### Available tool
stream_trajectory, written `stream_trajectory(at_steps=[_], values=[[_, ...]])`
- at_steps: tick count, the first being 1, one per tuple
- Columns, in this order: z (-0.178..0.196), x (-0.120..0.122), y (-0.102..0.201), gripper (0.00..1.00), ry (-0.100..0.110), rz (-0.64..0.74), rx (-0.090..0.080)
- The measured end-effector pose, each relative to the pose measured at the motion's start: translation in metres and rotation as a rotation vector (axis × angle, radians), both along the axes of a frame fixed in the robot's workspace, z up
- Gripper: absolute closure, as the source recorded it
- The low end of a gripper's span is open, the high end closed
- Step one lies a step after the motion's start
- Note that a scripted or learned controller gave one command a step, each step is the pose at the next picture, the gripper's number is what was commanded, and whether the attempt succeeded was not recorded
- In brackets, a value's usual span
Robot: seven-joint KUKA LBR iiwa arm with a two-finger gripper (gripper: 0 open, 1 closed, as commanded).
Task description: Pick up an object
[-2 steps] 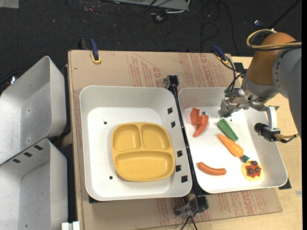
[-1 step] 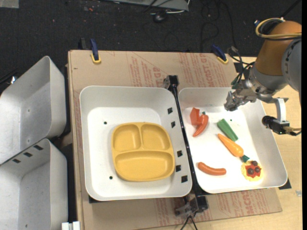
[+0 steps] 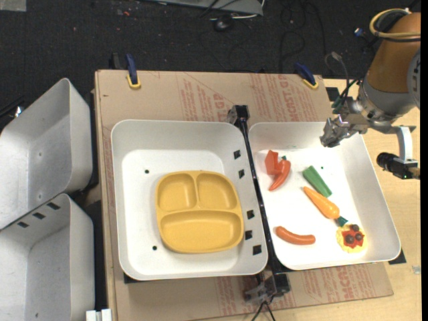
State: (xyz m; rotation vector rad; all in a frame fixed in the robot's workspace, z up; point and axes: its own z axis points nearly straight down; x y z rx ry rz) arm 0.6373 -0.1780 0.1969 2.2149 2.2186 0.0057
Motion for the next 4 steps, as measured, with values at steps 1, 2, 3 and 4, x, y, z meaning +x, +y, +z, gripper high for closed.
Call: stream_trajectory(at_steps=[1,2,3,4], values=[[0.036,0.001,0.0,1.0,0.001,0.001,0.0],[0.032,-0.027,0.056,1.0,0.01,0.005,0.004],[0.038,-0.051,0.094,1.0,0.01,0.004,0.004],[0.038,-0.084,0.135,1.0,0.011,0.005,0.004]])
